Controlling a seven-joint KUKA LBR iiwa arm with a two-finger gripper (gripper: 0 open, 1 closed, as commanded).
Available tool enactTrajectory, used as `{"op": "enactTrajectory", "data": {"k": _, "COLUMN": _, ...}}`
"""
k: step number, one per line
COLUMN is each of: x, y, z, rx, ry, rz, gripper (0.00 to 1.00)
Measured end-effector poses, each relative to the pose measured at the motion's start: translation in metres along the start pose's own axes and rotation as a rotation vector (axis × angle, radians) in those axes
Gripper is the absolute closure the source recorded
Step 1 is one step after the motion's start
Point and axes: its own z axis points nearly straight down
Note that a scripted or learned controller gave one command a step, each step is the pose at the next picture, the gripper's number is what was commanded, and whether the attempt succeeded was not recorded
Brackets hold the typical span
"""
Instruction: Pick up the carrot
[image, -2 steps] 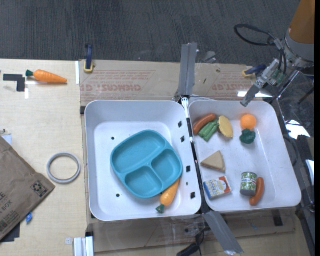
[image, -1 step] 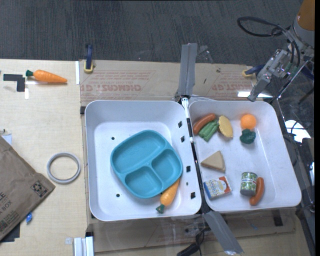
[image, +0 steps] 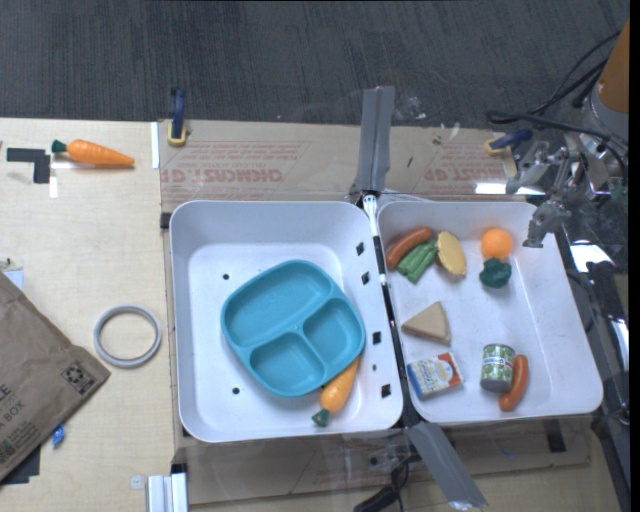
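Note:
An orange carrot (image: 338, 391) with a green tip lies in the left bin (image: 200, 300), tucked against the lower right edge of the blue divided plate (image: 292, 328). A second carrot (image: 92, 153) lies outside the bins on the bench at the far upper left. My gripper (image: 548, 208) hangs over the upper right corner of the right bin (image: 570, 330), far from both carrots. Nothing shows in it, and cables and the wrist hide how it stands.
The right bin holds a red sausage (image: 407, 243), a green pepper (image: 419, 261), a yellow piece (image: 452, 254), an orange (image: 496, 242), a dark green item (image: 495, 273), a wedge (image: 428, 322), a small carton (image: 435, 375), a can (image: 497, 366) and a red chili (image: 514, 384). A tape ring (image: 127, 334) lies on the bench at left.

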Motion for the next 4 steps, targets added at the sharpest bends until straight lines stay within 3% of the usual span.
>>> {"op": "enactTrajectory", "data": {"k": 2, "x": -0.012, "y": -0.039, "z": 0.06, "rx": -0.001, "ry": -0.003, "rz": -0.902, "gripper": 0.0}}
{"op": "enactTrajectory", "data": {"k": 3, "x": -0.012, "y": -0.039, "z": 0.082, "rx": -0.002, "ry": -0.003, "rz": -1.139, "gripper": 0.0}}
{"op": "enactTrajectory", "data": {"k": 4, "x": -0.011, "y": -0.039, "z": 0.091, "rx": -0.002, "ry": -0.003, "rz": -1.507, "gripper": 0.0}}
